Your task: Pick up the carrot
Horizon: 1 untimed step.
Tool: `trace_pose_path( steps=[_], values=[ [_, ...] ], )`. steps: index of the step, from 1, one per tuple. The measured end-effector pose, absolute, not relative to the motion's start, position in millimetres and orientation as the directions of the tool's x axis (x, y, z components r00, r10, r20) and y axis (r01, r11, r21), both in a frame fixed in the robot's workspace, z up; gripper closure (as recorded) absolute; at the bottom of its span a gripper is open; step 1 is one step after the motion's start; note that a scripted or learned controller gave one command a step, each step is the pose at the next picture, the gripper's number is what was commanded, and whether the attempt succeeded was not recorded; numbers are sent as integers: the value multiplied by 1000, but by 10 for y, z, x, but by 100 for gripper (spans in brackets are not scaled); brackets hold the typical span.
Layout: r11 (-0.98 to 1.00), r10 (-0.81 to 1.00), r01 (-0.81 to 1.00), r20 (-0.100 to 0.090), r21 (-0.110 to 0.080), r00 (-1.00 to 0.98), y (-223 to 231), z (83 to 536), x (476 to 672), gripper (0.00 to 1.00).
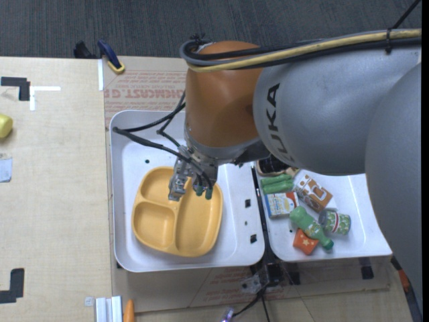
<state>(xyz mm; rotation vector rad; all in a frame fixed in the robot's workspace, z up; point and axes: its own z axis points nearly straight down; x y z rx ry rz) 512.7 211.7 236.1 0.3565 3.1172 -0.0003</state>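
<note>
The grey arm with its orange band reaches in from the right and hangs over the left white bin; the tool sits above a yellow divided plate that lies in that bin; its two fingers stand apart with nothing between them, so it is released and grasps nothing. The carrot, orange with a green top, lies in the right white bin near its front edge, well apart from the tool; beside it sit a green bottle, a small can and a few packets; a yellow thing rests on the worktop far left.
</note>
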Motion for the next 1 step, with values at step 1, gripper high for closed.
trace_pose_path(
  steps=[1],
  values=[
    [578,816,816,-2,-3,-578,2286,1978,4784,100]
  ],
)
